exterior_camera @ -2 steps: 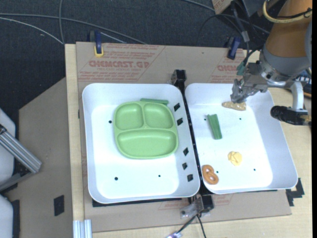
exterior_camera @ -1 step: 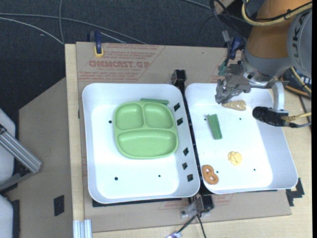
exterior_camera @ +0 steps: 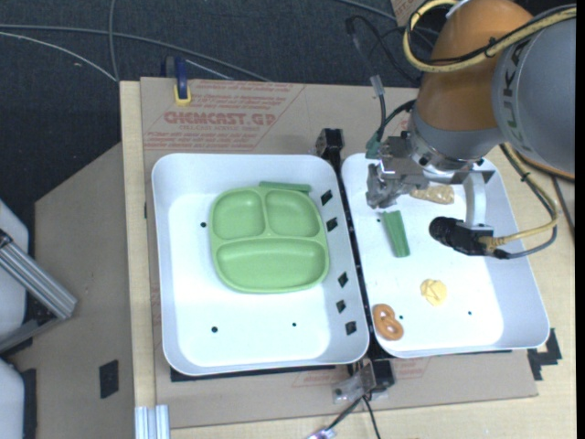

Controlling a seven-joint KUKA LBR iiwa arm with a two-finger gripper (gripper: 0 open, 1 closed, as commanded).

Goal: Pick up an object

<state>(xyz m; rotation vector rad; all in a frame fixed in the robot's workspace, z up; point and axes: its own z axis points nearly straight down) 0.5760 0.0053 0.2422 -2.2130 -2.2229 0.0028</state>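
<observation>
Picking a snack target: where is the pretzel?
The pretzel lies in the right bin's near-left corner, left of the yellow piece.

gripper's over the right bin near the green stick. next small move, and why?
Probably a short move toward the near edge of the bin, then straight down onto the green stick. The gripper sits just beyond the stick's far end, not over its middle, and nothing is seen between its fingers. The pretzel and the yellow piece lie farther off in the right bin, so the stick is the closest target.

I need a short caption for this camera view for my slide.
Gripper above the right bin, near a green stick; green plate in the left bin.
</observation>
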